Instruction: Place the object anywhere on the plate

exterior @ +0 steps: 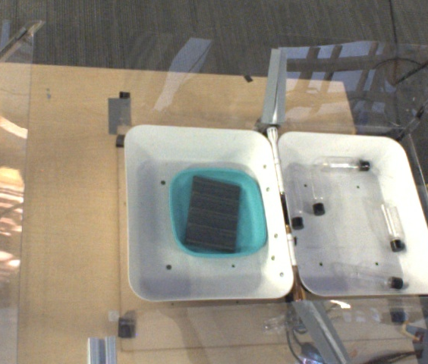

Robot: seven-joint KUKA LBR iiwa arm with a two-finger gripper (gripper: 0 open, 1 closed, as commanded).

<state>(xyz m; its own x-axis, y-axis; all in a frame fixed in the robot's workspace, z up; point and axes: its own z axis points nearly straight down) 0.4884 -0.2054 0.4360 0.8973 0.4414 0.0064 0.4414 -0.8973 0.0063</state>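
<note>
At the near edge of the pale wooden surface (55, 226) sit small dark brackets and clear fittings. Beyond them two shallow white bins lie side by side. The left bin (146, 271) holds a teal plate (253, 218), and a dark ribbed block (214, 214) lies flat on its middle. The right bin (419, 271) carries clear tubes with black caps (391, 227). Farther back, a grey metal post (274, 89) rises between the bins, then dark carpeted floor (161, 14). The end effector's state cannot be told.

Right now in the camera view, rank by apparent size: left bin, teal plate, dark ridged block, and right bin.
1. Left bin and right bin: look alike, too close to rank.
2. Teal plate.
3. Dark ridged block, lying on the plate.
</note>
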